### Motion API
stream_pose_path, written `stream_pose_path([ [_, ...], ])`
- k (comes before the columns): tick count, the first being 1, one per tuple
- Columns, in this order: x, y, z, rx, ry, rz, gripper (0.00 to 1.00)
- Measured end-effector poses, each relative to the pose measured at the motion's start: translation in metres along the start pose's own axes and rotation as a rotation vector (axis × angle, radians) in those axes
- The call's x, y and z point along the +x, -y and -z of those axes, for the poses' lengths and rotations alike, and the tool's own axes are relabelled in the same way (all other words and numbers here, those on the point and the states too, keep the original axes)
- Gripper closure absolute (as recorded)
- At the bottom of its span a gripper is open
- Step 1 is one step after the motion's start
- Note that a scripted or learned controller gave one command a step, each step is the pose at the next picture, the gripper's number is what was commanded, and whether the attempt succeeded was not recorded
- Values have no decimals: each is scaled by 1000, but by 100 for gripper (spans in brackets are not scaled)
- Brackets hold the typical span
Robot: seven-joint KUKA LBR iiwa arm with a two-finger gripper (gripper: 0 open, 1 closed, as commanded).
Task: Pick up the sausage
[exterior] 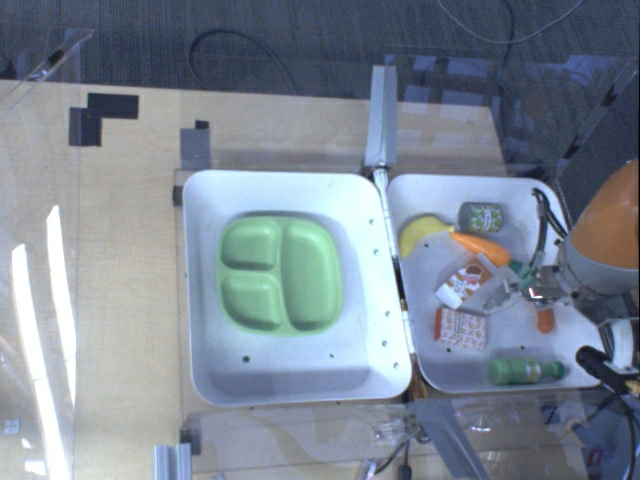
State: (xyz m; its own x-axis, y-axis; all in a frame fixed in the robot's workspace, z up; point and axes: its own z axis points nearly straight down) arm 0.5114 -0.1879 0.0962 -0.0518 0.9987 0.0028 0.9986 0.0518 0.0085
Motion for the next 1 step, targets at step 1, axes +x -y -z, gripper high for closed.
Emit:
stream_pose_path([
  [1,-7,13,-3,-16,-3,148,0],
])
